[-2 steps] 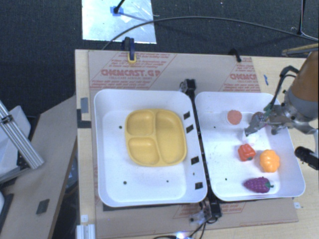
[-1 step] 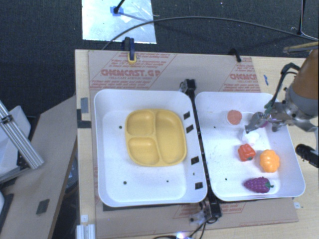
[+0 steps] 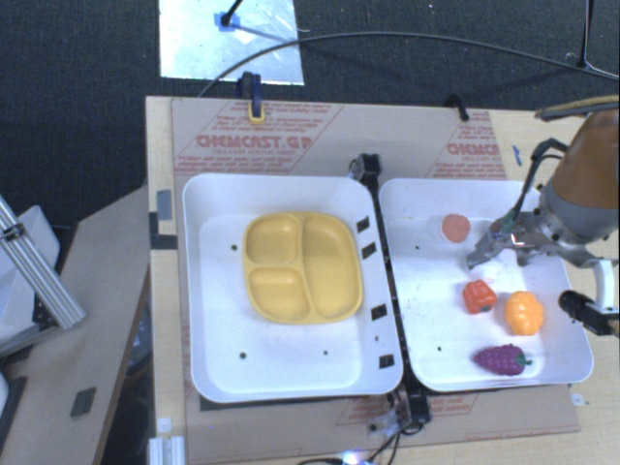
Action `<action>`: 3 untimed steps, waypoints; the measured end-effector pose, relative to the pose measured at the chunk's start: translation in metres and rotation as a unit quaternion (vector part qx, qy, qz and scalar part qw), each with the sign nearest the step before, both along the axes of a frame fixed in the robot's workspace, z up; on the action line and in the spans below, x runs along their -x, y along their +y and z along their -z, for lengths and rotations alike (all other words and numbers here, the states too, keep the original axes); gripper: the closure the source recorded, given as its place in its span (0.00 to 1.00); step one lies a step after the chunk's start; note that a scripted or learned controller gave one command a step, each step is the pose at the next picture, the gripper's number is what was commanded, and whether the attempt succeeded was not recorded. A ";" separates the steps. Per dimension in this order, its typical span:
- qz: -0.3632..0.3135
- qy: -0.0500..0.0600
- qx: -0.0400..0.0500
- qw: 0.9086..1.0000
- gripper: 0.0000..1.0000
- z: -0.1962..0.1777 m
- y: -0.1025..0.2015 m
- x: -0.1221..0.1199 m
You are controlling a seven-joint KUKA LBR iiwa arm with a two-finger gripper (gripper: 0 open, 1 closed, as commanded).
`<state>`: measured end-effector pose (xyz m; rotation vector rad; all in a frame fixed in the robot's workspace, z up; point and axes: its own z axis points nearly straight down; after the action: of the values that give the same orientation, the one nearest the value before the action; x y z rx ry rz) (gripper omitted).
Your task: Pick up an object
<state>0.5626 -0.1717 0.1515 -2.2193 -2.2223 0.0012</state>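
The fingers (image 3: 489,248) of the arm (image 3: 586,187) are over the right bin (image 3: 426,356), in its upper half. They are thin grey parts that point to about 8 o'clock, toward the middle of the bin. I cannot tell how far open they are, because they look like one grey shape from this angle, and I see nothing between them.

Just at 11 o'clock from the fingers lies a small pink round piece (image 3: 456,228), near but apart from them. At 6 o'clock from the fingers there is a red-orange pepper (image 3: 479,296). Beside the pepper, at its 3 o'clock, is an orange pumpkin-like fruit (image 3: 524,312); the two are close, with a little white floor between. Further toward 6 o'clock, near the lower wall of the bin, lies a purple bunch of grapes (image 3: 501,359) with a short green stem on its right end.

The arm comes in from 3 o'clock. Its orange band is above the grey wrist, and a black cable makes a loop at the upper side of it.

The left bin (image 3: 208,260) touches the right bin along the middle line. In its centre lies a yellow tray (image 3: 302,265) with compartments. Both bins stand on a brown board (image 3: 291,139) with red printed letters, on the surface. At 12 o'clock, on the dark floor, there is a shiny silver sheet (image 3: 194,27).
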 end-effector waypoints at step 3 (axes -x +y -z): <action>0.001 -0.003 0.001 1.000 1.00 0.056 0.003 -0.002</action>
<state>0.5650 -0.1692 0.0957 -2.2239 -2.2242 -0.0029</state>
